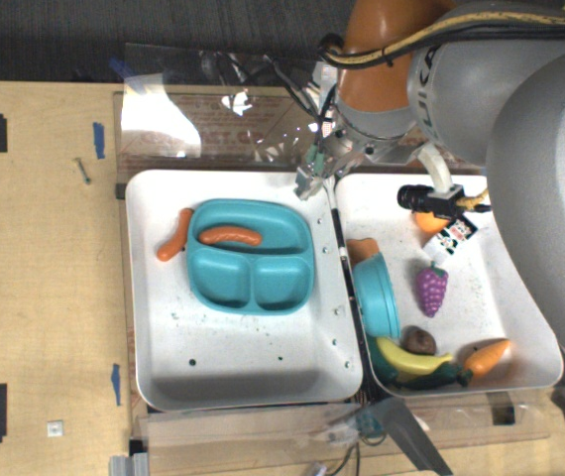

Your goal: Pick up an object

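Arm poised over the far rim between two white bins on the counter.

The tool [312,175] hangs at the back edge where the bins meet; whether it is wide or narrow cannot be told, and nothing shows in it. The left bin [164,355] carries a teal divided tray [253,276] with one sausage [229,235] in it and another sausage [173,236] beside it. The right bin [520,315] carries purple grapes [432,288], a banana [413,359], a teal plate [376,300] on edge and a carrot [488,356].
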`<act>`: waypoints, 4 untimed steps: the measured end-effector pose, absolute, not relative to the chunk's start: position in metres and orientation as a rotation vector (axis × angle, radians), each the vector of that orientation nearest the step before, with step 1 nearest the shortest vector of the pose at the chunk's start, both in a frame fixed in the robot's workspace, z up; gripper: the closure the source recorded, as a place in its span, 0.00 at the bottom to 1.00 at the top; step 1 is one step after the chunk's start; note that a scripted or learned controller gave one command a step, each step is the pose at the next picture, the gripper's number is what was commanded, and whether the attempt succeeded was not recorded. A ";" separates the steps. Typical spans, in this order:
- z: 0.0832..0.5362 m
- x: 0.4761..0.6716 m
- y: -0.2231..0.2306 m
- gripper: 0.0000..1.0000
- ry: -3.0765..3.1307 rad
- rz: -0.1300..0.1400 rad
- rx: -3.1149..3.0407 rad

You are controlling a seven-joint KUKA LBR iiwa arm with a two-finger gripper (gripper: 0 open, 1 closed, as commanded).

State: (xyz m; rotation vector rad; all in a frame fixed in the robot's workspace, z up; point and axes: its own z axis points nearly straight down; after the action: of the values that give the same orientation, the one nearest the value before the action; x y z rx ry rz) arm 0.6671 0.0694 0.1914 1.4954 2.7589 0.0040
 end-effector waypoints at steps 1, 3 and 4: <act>0.287 0.669 0.034 1.00 2.669 0.011 1.634; 0.290 0.668 0.087 1.00 2.652 0.008 1.668; 0.200 0.639 0.139 1.00 2.607 -0.006 1.762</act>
State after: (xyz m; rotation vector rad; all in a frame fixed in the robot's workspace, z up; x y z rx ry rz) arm 0.6392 0.1395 0.2001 1.7618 2.6069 -0.0058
